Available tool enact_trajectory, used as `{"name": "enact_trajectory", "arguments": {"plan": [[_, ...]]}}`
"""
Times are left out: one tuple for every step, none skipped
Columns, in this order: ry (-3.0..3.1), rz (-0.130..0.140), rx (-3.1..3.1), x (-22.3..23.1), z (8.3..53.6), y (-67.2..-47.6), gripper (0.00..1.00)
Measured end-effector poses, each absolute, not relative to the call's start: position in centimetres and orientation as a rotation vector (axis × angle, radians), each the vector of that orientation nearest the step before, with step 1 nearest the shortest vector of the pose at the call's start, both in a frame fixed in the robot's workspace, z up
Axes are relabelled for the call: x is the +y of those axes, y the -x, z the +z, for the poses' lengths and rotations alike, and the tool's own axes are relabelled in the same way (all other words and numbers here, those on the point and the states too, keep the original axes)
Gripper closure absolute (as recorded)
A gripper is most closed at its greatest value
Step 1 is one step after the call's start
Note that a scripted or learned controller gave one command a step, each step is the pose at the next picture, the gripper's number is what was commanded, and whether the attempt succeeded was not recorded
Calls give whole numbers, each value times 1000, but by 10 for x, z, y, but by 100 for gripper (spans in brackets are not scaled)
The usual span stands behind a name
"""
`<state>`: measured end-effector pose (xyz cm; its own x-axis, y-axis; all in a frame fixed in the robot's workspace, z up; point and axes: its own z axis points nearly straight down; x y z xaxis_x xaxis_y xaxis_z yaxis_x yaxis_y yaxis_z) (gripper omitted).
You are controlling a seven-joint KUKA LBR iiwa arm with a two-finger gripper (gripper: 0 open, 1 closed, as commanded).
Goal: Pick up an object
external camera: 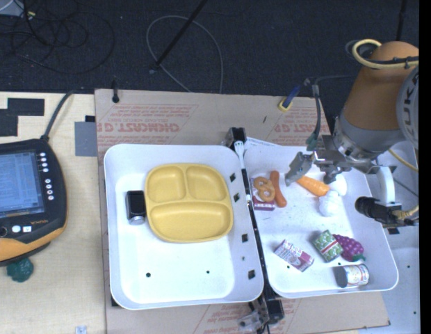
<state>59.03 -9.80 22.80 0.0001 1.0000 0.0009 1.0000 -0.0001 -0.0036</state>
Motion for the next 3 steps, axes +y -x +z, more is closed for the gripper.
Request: {"name": "enact_trajectory", "arguments": {"plan": [[2221, 5, -2215, -153, 114, -547, 0], [2222, -1, -2218, -151, 89, -516, 0], [2226, -5, -2209, -151, 99, -517, 100]]}}
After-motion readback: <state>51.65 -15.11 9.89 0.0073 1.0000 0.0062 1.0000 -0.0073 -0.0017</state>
